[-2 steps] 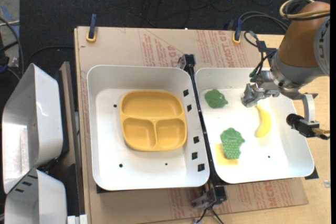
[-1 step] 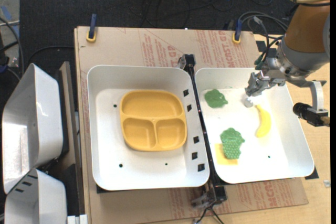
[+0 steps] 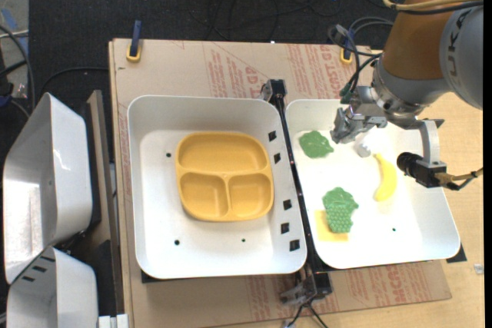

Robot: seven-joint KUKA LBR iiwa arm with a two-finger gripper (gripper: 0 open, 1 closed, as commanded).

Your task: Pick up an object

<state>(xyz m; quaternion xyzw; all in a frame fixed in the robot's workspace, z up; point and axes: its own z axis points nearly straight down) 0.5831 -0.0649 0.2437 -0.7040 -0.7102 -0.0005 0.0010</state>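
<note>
The right bin (image 3: 430, 242) holds a flat green leaf-like piece (image 3: 314, 144) at its upper left, a yellow banana (image 3: 384, 177) near the middle right, and a green broccoli (image 3: 339, 208) lying on a yellow slab (image 3: 332, 232) lower down. My gripper (image 3: 346, 127) hangs over the upper part of this bin, just right of the green leaf piece and left of the banana's top. Nothing shows between its fingers.
The left bin (image 3: 154, 242) carries a yellow divided plate (image 3: 224, 175) in its middle. Black clips (image 3: 277, 89) join the two bins along the centre seam. Another white bin (image 3: 42, 165) stands off the bench at the left. The arm (image 3: 423, 27) crosses the upper right.
</note>
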